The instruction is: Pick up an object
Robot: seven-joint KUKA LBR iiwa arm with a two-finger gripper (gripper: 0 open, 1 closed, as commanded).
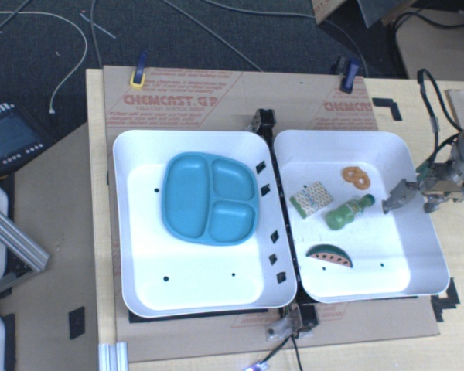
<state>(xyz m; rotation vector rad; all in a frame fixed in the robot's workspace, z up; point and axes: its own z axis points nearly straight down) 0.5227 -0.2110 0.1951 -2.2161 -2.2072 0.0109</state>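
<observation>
Blue divided plate (209, 198) in left bin (139, 269); hand (406, 194), perhaps empty, over right bin (425, 261)

My bench (100, 207) carries two white bins. The left bin (139, 284) holds a blue divided plate (210, 198), lying flat. Cables (62, 22) trail over the dark floor behind; a yellow clamp (138, 76) grips the board's far edge.

Right bin (417, 277): green bottle (348, 212) lying tilted, centre; pretzel (356, 177) far; patterned green block (310, 198) left; watermelon slice (329, 256) near.
</observation>
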